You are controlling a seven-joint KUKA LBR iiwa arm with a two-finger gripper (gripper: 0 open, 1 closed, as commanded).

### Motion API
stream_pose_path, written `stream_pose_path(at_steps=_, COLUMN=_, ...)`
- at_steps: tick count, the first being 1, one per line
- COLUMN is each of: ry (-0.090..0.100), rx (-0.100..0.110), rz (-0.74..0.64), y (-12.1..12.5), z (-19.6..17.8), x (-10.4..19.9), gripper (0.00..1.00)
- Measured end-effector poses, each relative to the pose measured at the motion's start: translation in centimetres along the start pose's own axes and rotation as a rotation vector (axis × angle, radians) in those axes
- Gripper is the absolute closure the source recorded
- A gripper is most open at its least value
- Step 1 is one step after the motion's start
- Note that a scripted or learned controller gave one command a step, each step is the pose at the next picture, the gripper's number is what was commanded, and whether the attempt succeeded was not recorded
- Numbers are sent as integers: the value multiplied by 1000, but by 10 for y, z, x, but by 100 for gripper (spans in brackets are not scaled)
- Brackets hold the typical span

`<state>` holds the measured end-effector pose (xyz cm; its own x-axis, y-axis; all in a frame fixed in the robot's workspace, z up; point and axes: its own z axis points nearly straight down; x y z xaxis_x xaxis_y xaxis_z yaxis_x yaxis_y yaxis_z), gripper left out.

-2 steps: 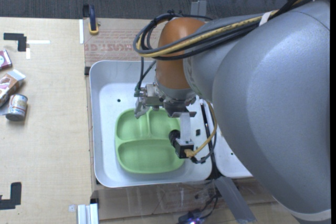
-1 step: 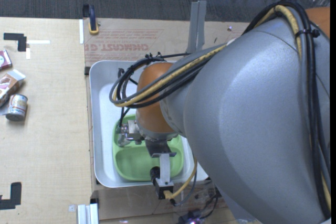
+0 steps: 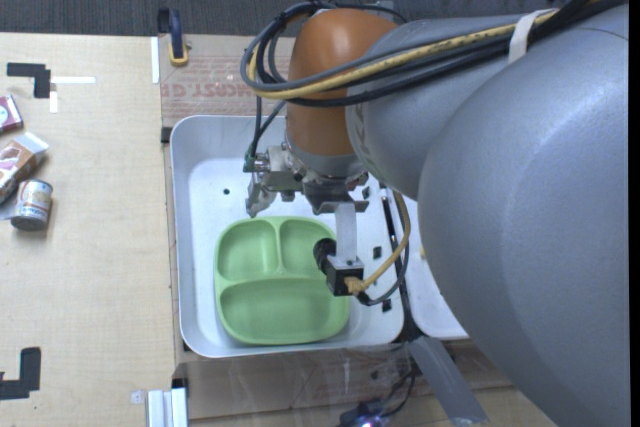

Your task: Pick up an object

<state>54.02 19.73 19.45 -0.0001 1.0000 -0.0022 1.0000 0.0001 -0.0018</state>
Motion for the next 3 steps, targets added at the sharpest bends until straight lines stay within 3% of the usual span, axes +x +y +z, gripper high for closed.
stream_pose_path(at_steps=1, ry=0, rx=1, rz=2, y=12, z=63, x=-46, gripper=0)
stream_pose_path(at_steps=2, ry=4, rx=-22, rz=3, y=-57, z=99, x=1, gripper=0)
stream_pose_path(at_steps=3, ry=0, rx=-1, rz=1, y=12, z=50, x=-26, gripper=0)
